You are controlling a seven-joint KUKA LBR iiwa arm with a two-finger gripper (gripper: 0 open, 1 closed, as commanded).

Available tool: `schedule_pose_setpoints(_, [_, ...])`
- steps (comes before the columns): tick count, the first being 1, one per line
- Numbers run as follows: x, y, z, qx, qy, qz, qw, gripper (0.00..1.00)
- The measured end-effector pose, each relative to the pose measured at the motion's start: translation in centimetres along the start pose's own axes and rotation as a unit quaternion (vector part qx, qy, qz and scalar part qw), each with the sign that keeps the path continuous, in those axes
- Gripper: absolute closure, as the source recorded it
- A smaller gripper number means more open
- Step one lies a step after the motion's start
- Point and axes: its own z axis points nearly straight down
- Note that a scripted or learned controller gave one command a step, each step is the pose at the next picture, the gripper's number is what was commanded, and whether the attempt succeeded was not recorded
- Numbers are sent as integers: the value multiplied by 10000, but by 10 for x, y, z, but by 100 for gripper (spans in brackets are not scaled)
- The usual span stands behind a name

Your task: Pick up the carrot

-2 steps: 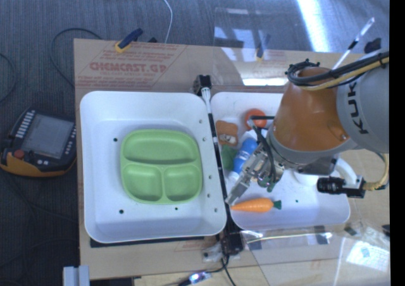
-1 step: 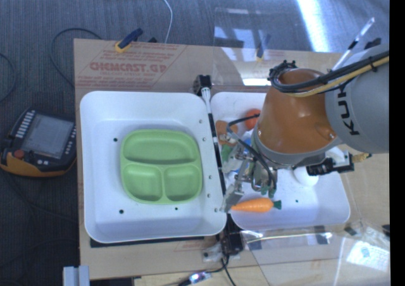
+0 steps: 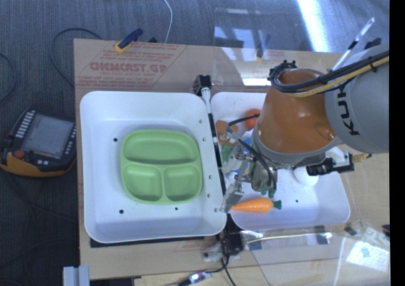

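Two white bins are sitting side by side on the bench, and the arm (image 3: 316, 114) is covering much of the right bin (image 3: 329, 205), hiding most of what is lying in its upper part. An orange item (image 3: 252, 116) is peeking out beside the orange band, too covered to identify. The gripper (image 3: 248, 177) is hanging over the right bin's left side, close to the divide between the bins; its metal parts are blurring together, so I cannot tell how the jaws are standing. The carrot (image 3: 253, 205) is lying flat just below the gripper, near the bin's front-left corner, green top pointing right, with bare floor stretching to its right. The left bin (image 3: 101, 202) is holding a green divided tray (image 3: 162, 165), with open floor around it.
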Motion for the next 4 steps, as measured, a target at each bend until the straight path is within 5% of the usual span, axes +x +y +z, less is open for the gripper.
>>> schedule_pose_setpoints(1, [15, 54, 0, -1, -9, 650, 9979, 0])
schedule_pose_setpoints(2, [-92, -17, -2, 16, -52, 229, 9997, 0])
schedule_pose_setpoints(3, [-7, 28, 0, 3, 2, 1084, 9941, 0])
schedule_pose_setpoints(4, [-78, -34, -1, 9, -37, 663, 9978, 0])
